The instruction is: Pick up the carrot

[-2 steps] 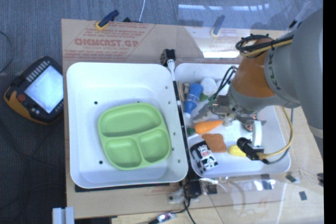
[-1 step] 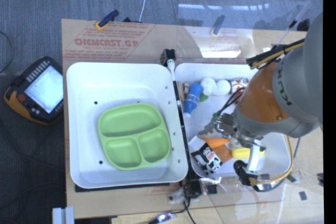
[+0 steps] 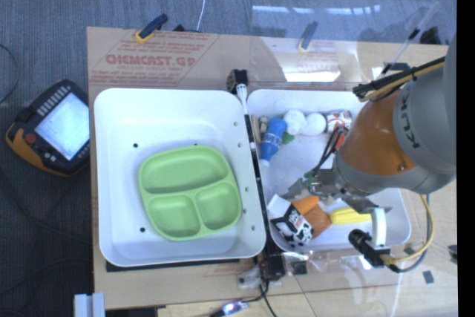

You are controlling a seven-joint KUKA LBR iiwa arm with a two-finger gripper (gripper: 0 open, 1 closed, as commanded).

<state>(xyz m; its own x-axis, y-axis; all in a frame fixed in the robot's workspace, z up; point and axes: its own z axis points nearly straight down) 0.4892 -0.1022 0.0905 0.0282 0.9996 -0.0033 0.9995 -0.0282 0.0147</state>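
The carrot [image 3: 313, 213] is an orange piece lying near the front of the right bin [image 3: 395, 230]. It sits between a black-and-white object [image 3: 297, 228] and a yellow object [image 3: 349, 217]. My gripper [image 3: 315, 186] hangs just above the carrot's far end, under the arm's orange band [image 3: 375, 148]. The wrist hides the gripper's tips and part of the carrot. Whether the gripper touches the carrot is not visible.
At the back of the right bin lie a blue bottle [image 3: 272, 137], two white balls [image 3: 295, 119] and a red-and-white can [image 3: 340, 119]. The left bin [image 3: 119, 122] holds a green divided plate [image 3: 191, 191]. A pendant [image 3: 52, 128] lies off the bench to the left.
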